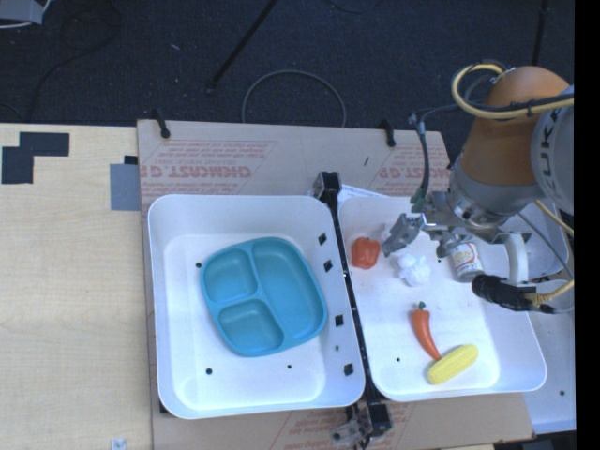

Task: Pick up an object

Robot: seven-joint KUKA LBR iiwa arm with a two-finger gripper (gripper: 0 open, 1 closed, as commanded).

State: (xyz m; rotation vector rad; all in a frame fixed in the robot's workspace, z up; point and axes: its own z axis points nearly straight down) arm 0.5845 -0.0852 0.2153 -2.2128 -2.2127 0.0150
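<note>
My gripper (pixel 423 243) hangs over the back of the right bin (pixel 511 368), its fingers spread open with nothing between them. A small white lumpy object (pixel 411 269) lies just below and in front of the fingertips. A red rounded item (pixel 365 251) sits to the left of the gripper, close to the bin divider. A small cylindrical can (pixel 465 262) rests right beside the right finger. Nearer the front lie an orange chili-shaped piece (pixel 425 331) and a yellow corn cob (pixel 453 364).
The left bin (pixel 178 364) holds a blue divided plate (pixel 262 293). A black divider rail (pixel 345 298) runs between the bins. The arm's orange band (pixel 511 125) and cables loom over the right bin's back right corner.
</note>
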